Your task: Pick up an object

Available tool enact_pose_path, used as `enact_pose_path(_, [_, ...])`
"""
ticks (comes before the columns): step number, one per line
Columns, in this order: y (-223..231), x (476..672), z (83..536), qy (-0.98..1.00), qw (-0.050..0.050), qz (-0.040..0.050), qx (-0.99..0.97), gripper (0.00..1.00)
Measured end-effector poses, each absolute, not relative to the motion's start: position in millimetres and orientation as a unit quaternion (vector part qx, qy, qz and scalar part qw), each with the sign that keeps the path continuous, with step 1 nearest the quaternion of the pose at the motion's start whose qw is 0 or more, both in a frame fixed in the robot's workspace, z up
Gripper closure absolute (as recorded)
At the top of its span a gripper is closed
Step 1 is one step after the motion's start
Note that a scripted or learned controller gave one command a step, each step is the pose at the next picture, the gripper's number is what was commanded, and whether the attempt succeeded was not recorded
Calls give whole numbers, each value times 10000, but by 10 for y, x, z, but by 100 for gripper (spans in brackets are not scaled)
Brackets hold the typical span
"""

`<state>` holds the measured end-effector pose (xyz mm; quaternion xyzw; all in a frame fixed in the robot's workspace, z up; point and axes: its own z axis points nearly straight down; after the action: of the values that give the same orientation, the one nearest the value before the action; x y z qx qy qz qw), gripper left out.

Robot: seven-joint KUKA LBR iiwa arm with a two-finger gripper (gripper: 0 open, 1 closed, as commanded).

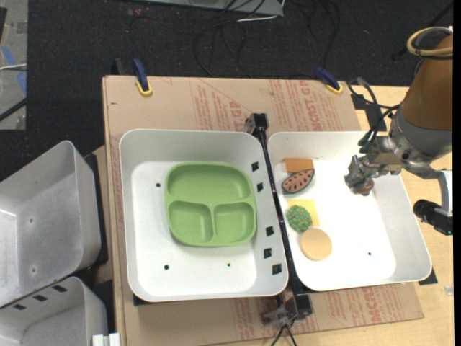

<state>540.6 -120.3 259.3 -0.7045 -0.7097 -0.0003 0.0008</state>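
My gripper (359, 182) hangs over the right bin (374, 272), near that bin's upper right part. To its left lie several small items: an orange wedge (298, 166), a brown speckled piece (297, 182), a green bumpy ball (298, 218) on a yellow square (307, 208), and a tan round disc (315, 244). The gripper is well to the right of them and touches none. Nothing shows between its tips.
The left bin (144, 280) holds a green three-compartment plate (211, 204). A black divider (272, 200) runs between the bins. Blue and yellow clamps (142, 77) grip the board's far edge. Grey tubs (43, 215) stand at the far left.
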Motion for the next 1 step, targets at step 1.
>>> enact_pose_path(1, [-621,5286,2465,-7097,16,5,-7046,100])
